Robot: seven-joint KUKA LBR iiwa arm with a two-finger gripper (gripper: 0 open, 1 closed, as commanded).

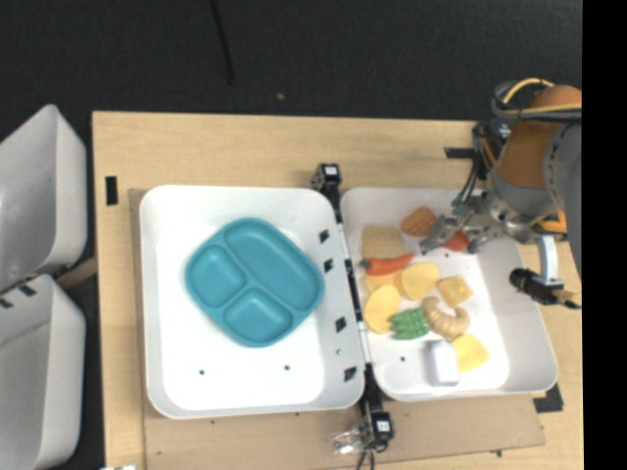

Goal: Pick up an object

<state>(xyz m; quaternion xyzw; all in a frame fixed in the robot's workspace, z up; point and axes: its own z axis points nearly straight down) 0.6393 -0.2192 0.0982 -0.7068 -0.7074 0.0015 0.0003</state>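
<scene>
The right bin (pixel 519 360) holds several toy food pieces. Among them are a tan bread slice (pixel 381 240), an orange waffle piece (pixel 418 220), a red-orange pepper (pixel 390 262), yellow chips (pixel 419 280), a green vegetable (pixel 409 323), a tan shrimp-like piece (pixel 449 319), a cheese cube (pixel 455 289), a yellow piece (pixel 471 352) and a white block (pixel 442 364). My gripper (pixel 457 234) is low over the bin's upper right part, just right of the waffle piece. A small red piece (pixel 458 245) lies right under it; I cannot see whether it is held.
The left bin (pixel 167 360) holds a blue divided plate (pixel 253 280). The arm with its orange band (pixel 524 155) comes in over the right bin's far right corner. A raised divider (pixel 343 282) with black clips separates the bins.
</scene>
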